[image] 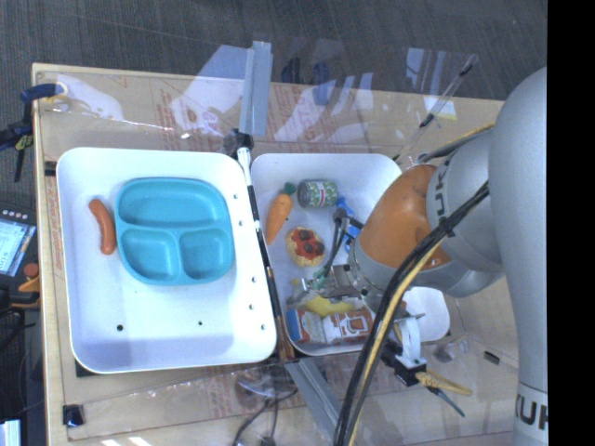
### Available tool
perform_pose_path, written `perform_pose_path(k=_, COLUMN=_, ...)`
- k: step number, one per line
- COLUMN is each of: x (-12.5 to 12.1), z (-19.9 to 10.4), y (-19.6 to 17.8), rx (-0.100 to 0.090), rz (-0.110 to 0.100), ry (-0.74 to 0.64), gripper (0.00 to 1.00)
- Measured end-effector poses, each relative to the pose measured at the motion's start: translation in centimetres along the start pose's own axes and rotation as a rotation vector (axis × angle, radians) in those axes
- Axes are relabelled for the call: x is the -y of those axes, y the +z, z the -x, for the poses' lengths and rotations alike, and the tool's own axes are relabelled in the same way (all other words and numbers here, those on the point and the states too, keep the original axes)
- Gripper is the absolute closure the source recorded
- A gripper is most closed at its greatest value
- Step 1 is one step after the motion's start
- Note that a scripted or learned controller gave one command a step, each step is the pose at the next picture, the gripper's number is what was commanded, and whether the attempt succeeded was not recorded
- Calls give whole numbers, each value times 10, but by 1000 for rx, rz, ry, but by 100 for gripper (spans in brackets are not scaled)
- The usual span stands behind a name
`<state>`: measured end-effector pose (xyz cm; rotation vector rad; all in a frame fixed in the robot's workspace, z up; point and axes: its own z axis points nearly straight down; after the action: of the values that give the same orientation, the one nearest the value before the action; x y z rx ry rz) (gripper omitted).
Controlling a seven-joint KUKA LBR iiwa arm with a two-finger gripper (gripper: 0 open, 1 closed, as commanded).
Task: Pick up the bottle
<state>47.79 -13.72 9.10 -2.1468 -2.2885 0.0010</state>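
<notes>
The bottle (318, 193) is small, with a green cap and a dark label. It lies on its side near the far wall of the right bin (383, 167). My gripper (323, 284) hangs low over the middle of that bin, nearer the front than the bottle and apart from it. It is just above a yellow item (327, 306) and a printed packet (337, 326). The orange wrist band and grey arm hide the bin's right part.
In the right bin lie a toy carrot (278, 216), a round pizza-like toy (305, 244) and a small blue piece (345, 214). The left bin (84, 333) holds a blue divided tray (175, 228) and a sausage (103, 225). Cables trail at the front right.
</notes>
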Motion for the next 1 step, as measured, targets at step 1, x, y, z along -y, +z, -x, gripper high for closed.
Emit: perform_pose_path(k=1, x=-59, z=-48, y=-100, rx=1, rz=-1, ry=-138, gripper=0)
